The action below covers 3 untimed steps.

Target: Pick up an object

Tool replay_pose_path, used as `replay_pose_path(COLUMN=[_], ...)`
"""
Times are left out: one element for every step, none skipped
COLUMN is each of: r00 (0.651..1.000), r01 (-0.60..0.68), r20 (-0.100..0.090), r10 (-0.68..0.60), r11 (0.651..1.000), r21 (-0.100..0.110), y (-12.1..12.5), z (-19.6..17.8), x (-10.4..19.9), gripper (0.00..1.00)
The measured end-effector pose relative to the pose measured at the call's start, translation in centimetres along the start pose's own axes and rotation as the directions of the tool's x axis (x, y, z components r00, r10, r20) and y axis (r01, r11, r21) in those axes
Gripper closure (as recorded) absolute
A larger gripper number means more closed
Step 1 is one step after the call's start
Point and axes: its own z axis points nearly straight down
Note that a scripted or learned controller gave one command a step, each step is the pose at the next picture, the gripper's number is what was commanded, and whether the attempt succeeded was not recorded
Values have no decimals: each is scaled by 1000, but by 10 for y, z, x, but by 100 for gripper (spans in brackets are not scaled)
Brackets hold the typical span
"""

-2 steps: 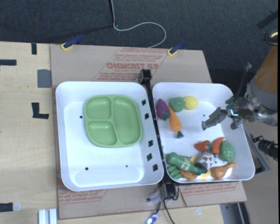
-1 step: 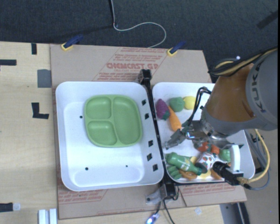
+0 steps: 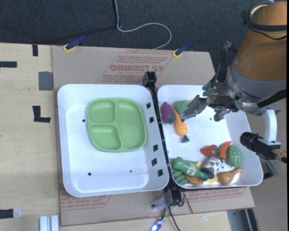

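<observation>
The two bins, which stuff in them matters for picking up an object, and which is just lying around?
Belongs to the job:
gripper, hovering in the right bin
carrot just below it
purple toy beside it
toy pile at the near edge

Just lying about:
green divided plate in the left bin
white cable on the floor

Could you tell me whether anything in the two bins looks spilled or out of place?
Nothing stands out. The green divided plastic plate lies flat in the left white bin; the toy vegetables, including an orange carrot, all sit inside the right white bin.

Dark carpet is seen behind the counter; a white cable is laid on it.
</observation>
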Motion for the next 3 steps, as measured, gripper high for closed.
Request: replay_pose_path(r00=[1000,1000,1000], r01=[-5,-6,2], r20=[1,2,-2], r10=[5,5,-2], r11=[1000,1000,1000], r21=[29,21,4], y=[-5,-4,0], z=[119,103,-31], x=[32,30,89], gripper=[0,100,100])
